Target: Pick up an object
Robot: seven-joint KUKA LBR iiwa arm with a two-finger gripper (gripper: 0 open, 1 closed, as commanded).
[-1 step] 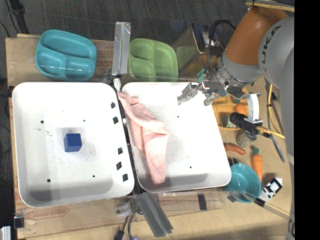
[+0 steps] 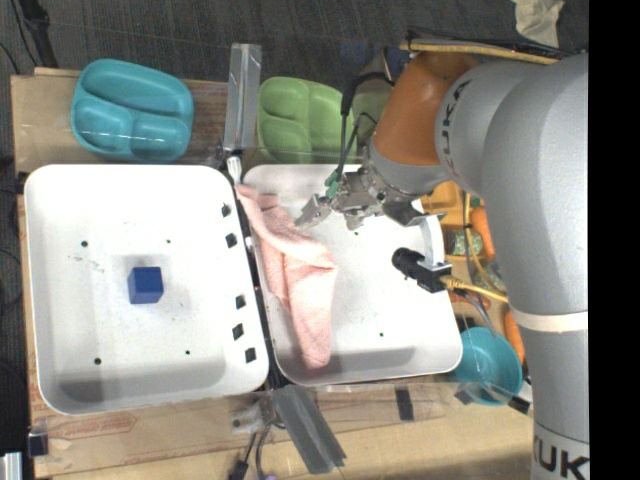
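Camera view, slanted over the bench. Item one: gripper (image 2: 335, 206), centre-upper frame over the right bin (image 2: 400, 353), low at the upper end of the pink cloth (image 2: 298, 283); whether its fingers grip anything cannot be told, the metal parts blur together. Cloth: draped along the bin's left wall, upper corner just beside the gripper, probably the intended pick. Left bin (image 2: 60, 268): blue cube (image 2: 146, 284), lying well apart. Beyond, upper frame: teal moulded tray (image 2: 132, 108), green moulded tray (image 2: 300, 118), off the work area.
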